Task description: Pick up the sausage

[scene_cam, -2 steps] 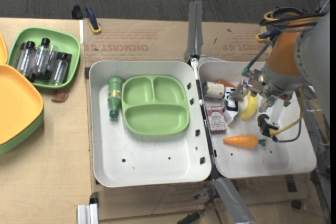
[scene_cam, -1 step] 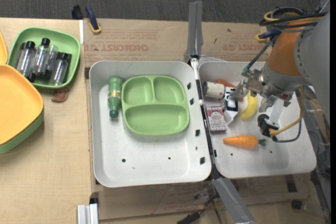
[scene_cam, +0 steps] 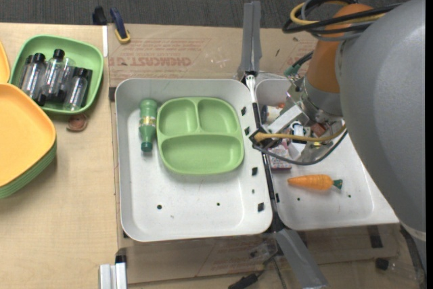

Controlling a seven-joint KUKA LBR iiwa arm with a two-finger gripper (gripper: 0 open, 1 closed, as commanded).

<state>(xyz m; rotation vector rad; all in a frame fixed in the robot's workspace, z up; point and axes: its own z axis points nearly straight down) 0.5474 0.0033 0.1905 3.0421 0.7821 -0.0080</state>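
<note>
My gripper (scene_cam: pixel 292 137) is low in the far left part of the right bin (scene_cam: pixel 352 206), close to the wall between the two bins. The grey arm (scene_cam: pixel 385 98) and its orange band (scene_cam: pixel 325 68) cover most of that bin's far half, and whatever lies under the wrist is hidden. Small mixed items, white and reddish, crowd around the gripper, but I cannot tell them apart. An orange carrot (scene_cam: pixel 311 182) with a green top lies in the right bin just in front of the gripper, apart from it.
The left bin (scene_cam: pixel 183 213) holds a green divided plate (scene_cam: pixel 199 134) and a green bottle (scene_cam: pixel 147 124) beside it. On the bench at left stand a green tray of dark bottles (scene_cam: pixel 57 74) and stacked orange plates (scene_cam: pixel 20 139).
</note>
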